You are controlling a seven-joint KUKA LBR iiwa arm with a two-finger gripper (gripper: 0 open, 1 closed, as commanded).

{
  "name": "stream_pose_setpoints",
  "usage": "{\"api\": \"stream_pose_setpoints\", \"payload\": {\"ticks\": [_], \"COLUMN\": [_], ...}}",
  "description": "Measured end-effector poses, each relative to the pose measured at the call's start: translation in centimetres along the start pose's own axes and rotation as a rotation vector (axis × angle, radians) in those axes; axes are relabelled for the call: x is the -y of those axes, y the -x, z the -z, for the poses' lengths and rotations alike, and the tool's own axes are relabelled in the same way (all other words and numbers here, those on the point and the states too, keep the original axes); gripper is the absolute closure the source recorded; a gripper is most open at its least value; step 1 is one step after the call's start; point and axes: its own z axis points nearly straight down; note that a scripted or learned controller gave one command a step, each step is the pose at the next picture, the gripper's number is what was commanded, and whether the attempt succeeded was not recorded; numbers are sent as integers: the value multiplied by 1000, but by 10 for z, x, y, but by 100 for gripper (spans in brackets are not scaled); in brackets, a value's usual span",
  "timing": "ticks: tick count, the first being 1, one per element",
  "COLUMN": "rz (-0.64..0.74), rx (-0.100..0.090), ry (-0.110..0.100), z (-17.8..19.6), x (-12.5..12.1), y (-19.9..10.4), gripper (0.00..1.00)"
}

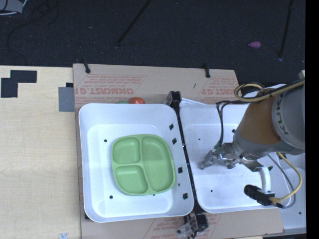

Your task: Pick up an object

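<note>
Nearest, low in the right bin (pixel 234 203), gripper (pixel 207 163) hovering just right of the divider (pixel 183 153); grip state impossible to tell. Beyond the divider, green plate (pixel 143 164) centred in the left bin (pixel 99 118). Best crossed high, then lowered over the plate's rim.

There are two white bins: the left bin (pixel 94 133) and the right bin (pixel 224 195). In the left bin lies one green plate (pixel 143 164) that has three compartments. One small red object (pixel 136 101) sits behind the far edge of the left bin. One arm (pixel 264 126) carries one gripper (pixel 212 161).
</note>
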Motion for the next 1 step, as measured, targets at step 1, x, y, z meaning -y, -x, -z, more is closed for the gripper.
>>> {"api": "stream_pose_setpoints", "payload": {"ticks": [1], "rz": [-4], "rx": [1], "ry": [5], "z": [0], "x": [0], "y": [0], "gripper": [0]}}
